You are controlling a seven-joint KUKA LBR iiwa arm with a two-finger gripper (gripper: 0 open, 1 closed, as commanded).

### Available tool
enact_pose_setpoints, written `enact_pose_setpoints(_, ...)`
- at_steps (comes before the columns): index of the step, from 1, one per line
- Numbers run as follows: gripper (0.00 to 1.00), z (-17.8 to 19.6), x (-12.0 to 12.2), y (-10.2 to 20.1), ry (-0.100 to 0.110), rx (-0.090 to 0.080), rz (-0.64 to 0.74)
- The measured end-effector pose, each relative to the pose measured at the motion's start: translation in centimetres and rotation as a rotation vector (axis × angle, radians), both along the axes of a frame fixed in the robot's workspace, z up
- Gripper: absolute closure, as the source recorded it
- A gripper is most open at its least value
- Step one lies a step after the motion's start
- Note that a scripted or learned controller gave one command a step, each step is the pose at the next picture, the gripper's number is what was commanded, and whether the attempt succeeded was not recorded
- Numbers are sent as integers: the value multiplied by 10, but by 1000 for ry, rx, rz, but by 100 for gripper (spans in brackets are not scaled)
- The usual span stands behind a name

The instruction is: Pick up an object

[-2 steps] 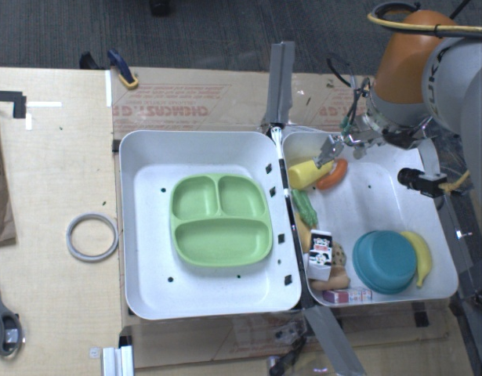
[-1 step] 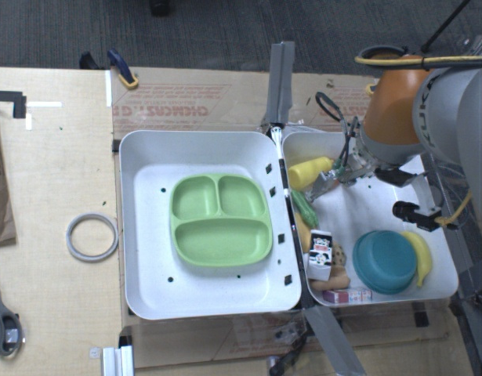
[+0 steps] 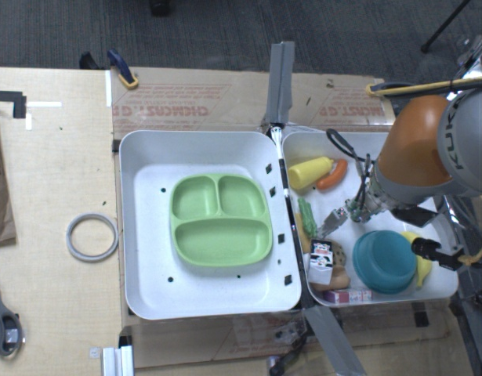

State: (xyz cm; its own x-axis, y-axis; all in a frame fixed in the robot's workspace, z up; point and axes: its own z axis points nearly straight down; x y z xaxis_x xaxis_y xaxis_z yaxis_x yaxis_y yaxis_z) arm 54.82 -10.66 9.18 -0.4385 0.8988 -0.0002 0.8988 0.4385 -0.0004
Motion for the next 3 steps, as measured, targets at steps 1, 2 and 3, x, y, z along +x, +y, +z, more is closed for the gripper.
enact_pose_setpoints(1,0,0,-70,-58,-2,-1,-26)
enact_pose_setpoints(2,0,-1,-37,-20,1,0,-209)
enact_pose_setpoints(3,0,18,46,-27,-1,-1,-232)
